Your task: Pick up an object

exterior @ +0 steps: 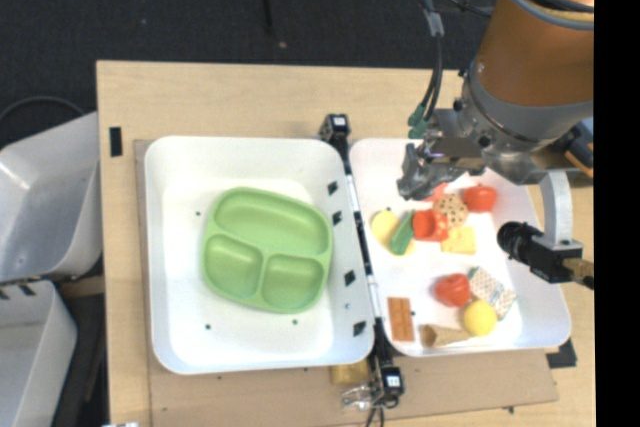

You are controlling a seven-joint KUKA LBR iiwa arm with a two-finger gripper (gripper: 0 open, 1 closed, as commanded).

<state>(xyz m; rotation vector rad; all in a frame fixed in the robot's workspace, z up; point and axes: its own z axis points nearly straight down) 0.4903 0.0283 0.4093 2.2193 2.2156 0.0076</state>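
Beside one green tray point(267, 250); two red tomatoes point(452, 289).

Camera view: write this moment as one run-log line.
arm: over right bin | gripper: above toy food, nothing seen held | green tray: in left bin

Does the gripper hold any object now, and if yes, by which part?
It cannot be told. The gripper hangs low over the right bin, close above the toy food pile, with nothing visibly between its fingers.
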